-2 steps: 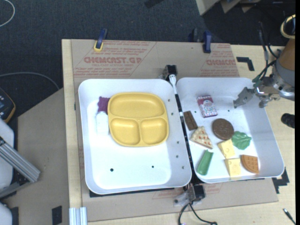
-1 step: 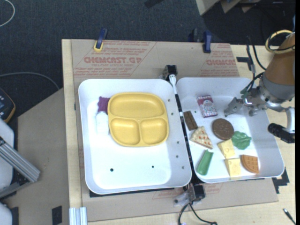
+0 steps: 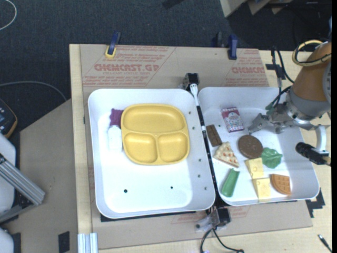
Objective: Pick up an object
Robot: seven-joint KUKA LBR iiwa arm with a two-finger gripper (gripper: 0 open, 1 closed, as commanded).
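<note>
glossy yellow plastic tray in a smooth white plastic bin; matt printed cardboard covers the tabletop; dark rough carpet floor.

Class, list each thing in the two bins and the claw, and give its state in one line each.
yellow tray: upright, compartments bare, left bin
white bottle: lying beside the tray
pink box: lying flat, right bin
green cucumber: lying flat
brown cookie: lying flat
claw: above the right bin
</note>
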